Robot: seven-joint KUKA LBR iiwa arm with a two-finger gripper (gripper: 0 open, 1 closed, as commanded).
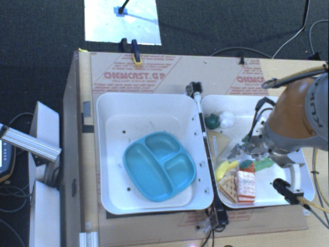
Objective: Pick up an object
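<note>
lab: robot bench (154,68), white bins (110,138)

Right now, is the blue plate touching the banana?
Apart. The camera view shows the blue plate in the left bin and the banana in the right bin, with both bins' walls between them.

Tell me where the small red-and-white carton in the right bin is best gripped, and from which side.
Probably across the long sides of the small red-and-white carton, coming from above. It lies flat, long axis towards the bin's near wall; a tan waffle-like piece crowds its left side, so clearance there is tight.
</note>
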